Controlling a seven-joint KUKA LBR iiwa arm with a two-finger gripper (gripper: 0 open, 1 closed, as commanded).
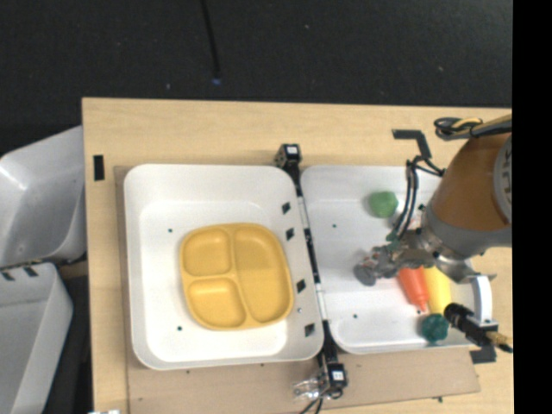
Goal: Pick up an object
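Toys lie nearest you in the right bin (345, 317): a teal piece (434, 327) at the front edge, then a yellow piece (438, 288) and an orange carrot-shaped piece (414, 288) touching side by side. Just beyond them you see the gripper (373, 268) low over the bin floor; whether it is open or closed cannot be told. Farther back sits a green ball (381, 203). Your left bin (142, 231) carries a yellow plate with 3 compartments (236, 275) on the counter (216, 132).
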